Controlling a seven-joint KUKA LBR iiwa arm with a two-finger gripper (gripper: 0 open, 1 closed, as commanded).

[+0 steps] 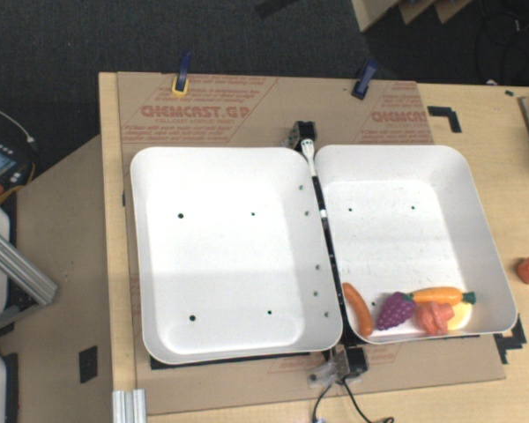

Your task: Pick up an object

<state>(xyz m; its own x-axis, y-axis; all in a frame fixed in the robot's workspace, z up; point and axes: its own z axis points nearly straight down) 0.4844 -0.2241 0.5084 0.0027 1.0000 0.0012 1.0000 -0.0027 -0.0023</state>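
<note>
In the right bin (pixel 441 192), near edge, hot dog (pixel 356 308), grapes (pixel 394 310), carrot (pixel 441 295).

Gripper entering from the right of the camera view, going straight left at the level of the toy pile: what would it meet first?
Probably the right bin at its wall, if it travels low; above the rim, the carrot comes first. Height is unclear.
</note>
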